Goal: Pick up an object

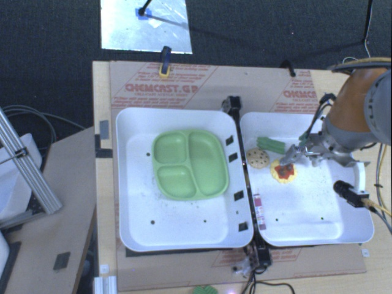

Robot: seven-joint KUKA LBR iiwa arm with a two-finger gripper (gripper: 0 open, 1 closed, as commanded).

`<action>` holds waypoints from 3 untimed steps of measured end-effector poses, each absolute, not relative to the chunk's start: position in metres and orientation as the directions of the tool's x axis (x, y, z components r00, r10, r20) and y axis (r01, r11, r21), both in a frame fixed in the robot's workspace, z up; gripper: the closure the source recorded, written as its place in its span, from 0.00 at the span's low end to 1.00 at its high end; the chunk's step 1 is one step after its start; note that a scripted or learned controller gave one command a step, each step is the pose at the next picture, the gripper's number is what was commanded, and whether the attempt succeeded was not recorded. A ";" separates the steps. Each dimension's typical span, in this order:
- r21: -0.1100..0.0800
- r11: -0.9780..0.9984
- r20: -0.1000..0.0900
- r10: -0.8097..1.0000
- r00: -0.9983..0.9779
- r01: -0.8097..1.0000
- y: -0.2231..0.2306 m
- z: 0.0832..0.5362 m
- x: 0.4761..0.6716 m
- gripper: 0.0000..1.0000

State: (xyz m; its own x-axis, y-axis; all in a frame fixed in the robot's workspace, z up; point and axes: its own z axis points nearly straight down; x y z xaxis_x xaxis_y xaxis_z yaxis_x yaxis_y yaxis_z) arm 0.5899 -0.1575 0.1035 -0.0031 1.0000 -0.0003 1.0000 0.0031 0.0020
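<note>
Red-and-yellow toy (283, 173) lies just under the jaws (289, 159).

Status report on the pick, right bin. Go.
Claw low in right bin, over red-and-yellow toy; grasp unconfirmed. Cookie and green piece close beside it. Green tray in left bin, untouched.

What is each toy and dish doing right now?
Green divided plate: flat in the left bin, nothing on it.
Cookie: lying in the right bin, untouched.
Green piece: lying flat by the cookie.
Red-and-yellow toy: on the bin floor under the gripper.
</note>
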 end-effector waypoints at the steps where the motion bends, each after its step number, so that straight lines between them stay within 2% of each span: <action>1: 0.002 0.003 0.000 1.000 -0.003 1.000 -0.158 0.103 0.590 0.00; 3: 0.002 0.003 0.000 1.000 -0.003 1.000 -0.158 0.103 0.590 0.00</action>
